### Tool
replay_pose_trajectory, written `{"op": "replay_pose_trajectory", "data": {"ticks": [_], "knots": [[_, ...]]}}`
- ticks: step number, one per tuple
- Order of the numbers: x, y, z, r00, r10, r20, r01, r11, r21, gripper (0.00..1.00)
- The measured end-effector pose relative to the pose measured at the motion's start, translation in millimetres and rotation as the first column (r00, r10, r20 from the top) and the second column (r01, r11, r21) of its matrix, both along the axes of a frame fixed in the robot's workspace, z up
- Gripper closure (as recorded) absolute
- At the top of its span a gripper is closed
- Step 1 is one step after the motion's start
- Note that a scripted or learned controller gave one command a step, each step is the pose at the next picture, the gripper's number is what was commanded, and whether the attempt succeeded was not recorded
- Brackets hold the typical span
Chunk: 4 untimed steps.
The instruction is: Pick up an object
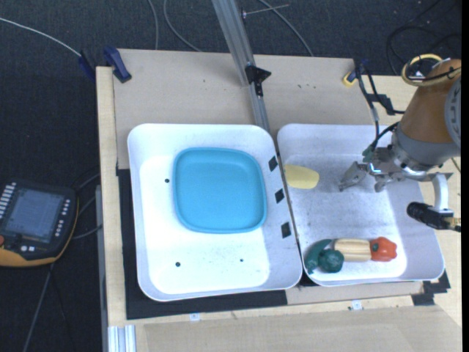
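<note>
Two white bins are sitting side by side on the worktop [190, 86].

Item 1: left bin [146, 218], carrying a blue plate [220, 189] lying flat near its middle.

Item 2: right bin [322, 138], carrying the loose pieces. A yellow object [301, 176] is lying against the left wall, well apart from the rest. Along the near edge three pieces are lying in a row, touching or nearly so: a dark green object [325, 259], a tan cylinder [352, 250] and a red object [383, 249].

Item 3: claw [366, 178], hanging over the upper right part of the right bin, fingers spread open and gripping nothing. It is standing between the yellow object and the near row, touching neither.

Handling, as judged: all four pieces are looking like small toy foods, probably light and stiff, with smooth skins that may slip. The yellow object is sitting alone, so a grasp across its short width should be easiest; its closeness to the bin wall could be crowding one finger. The tan cylinder would take a grip across its middle, though its neighbours are leaving little room.

Arm pose: the grey arm [432, 141] is reaching in from the right, the orange band [425, 108] sitting above the wrist, the claw pointing down and leftward.
</note>
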<state>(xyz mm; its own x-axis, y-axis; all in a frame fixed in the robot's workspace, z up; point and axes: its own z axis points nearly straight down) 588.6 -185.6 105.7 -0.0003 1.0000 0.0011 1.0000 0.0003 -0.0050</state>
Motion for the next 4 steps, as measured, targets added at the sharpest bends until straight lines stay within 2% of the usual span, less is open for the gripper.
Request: {"op": "replay_pose_trajectory", "data": {"ticks": [1,2,3,4], "knots": [[-0.1,0.3,-10.5,1.000,0.000,0.004,0.000,1.000,-0.001,0.00],[0.6,0.2,0.8,1.000,0.000,0.007,0.000,1.000,-0.001,1.00],[1.1,-2.2,43.4,1.000,0.000,0.009,0.000,1.000,-0.002,1.00],[2.4,-2.9,106.8,1.000,0.000,0.011,0.000,1.000,-0.003,1.00]]}}
